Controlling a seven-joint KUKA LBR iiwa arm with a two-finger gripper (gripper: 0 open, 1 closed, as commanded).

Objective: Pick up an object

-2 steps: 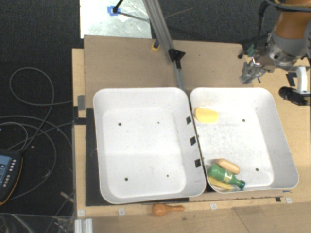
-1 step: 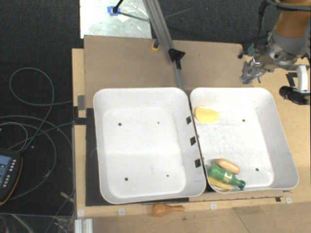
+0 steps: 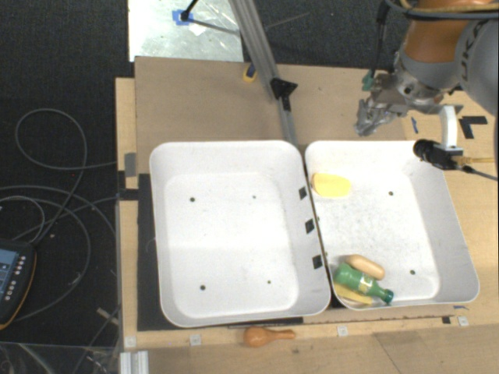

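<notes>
gripper (image 3: 373, 123): seen at about 1 o'clock in the frame, raised above the far rim of the right bin; how far the fingers are parted cannot be told, nothing is seen held between them
arm (image 3: 440, 33): grey, orange band above the wrist, entered from the 2 o'clock corner
right bin (image 3: 437, 209): white, shallow, placed at 4 o'clock of frame centre, just below the gripper
yellow object (image 3: 331, 185): flat, laid in the right bin's far-left corner, at 7 o'clock from the gripper, apart from it
green bottle (image 3: 364, 281): laid on its side in the near-left corner of the right bin, at 6 o'clock from the gripper, well apart
tan oblong object (image 3: 365, 266): found touching the bottle on its 12 o'clock side
left bin (image 3: 226, 232): white, set beside the right bin at its 9 o'clock side
orange pear-shaped object (image 3: 268, 335): left on the bench outside the bins, at 6 o'clock of the frame
handheld controller (image 3: 14, 279): seen on the floor at 8 o'clock, with cables
</notes>
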